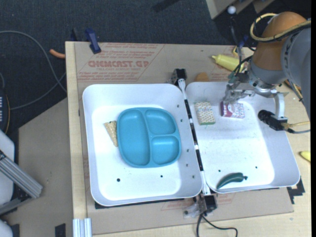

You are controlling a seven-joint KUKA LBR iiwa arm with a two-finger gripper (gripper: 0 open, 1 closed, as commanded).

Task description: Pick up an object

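Jaws: can't tell their state, the wrist hardware blocks the view. The gripper (236, 97) sits low in the right bin (276, 152), at its far edge, right on top of a small packet with red print (233, 110); contact looks likely but I can't confirm a grasp. Taking that packet as landmark: a speckled pale sponge-like block (204, 113) lies just beside it toward the left bin (96, 147), and a green pepper-shaped item (231, 179) is well apart at the near edge of the same bin. Left bin holds a blue divided tray (148, 136) with a tan cracker-like wedge (111, 130) touching its outer side. Progress, my read: approach done, arm is down at the target, nothing visibly lifted. Left to do: close on the packet, raise it clear of the bin floor. The packet looks flat and thin, so a slip is plausible.
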